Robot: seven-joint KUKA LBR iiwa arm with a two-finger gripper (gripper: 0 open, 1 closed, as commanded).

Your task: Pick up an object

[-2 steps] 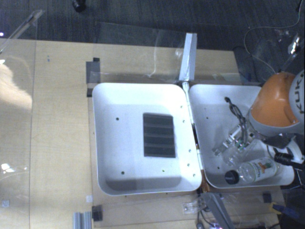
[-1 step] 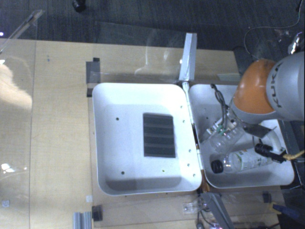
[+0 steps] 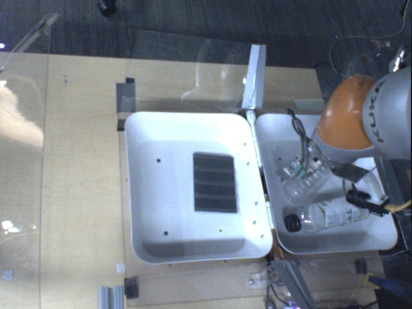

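A clear plastic bottle with a black cap lies on its side near the front of the right bin. Just behind it rests a second clear, crumpled plastic item. My gripper hangs low over the right bin, directly above that crumpled item, below the orange band of the arm. The gripper's tip blends into the clear plastic. A dark ridged rectangular pad lies flat in the middle of the left bin.
A metal divider post rises behind the seam between the bins. Cables run along the arm over the right bin's right side. A clear plastic sheet covers the bench at left.
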